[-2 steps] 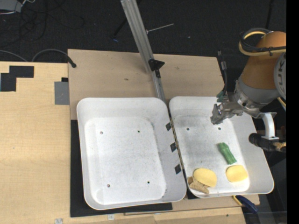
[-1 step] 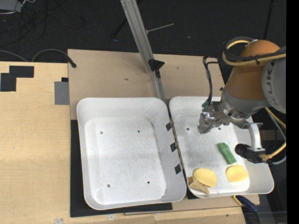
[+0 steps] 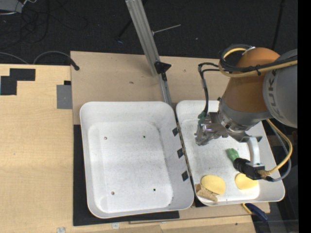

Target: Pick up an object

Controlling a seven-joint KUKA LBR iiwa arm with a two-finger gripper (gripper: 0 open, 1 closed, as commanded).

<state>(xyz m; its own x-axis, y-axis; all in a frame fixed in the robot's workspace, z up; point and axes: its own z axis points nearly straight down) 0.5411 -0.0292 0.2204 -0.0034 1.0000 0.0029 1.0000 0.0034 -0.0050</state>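
Objects you could pick lie in the right bin (image 3: 187, 111): a yellow round piece (image 3: 213, 183) at the near edge beside a tan scrap (image 3: 208, 194), another yellow piece (image 3: 245, 181) further right, and a small green item (image 3: 232, 154) just above it. Your jaws (image 3: 204, 135) hang over that bin's middle; you cannot tell how wide they stand. Beside it, the left bin (image 3: 97, 111) sits on the desk (image 3: 34, 144).
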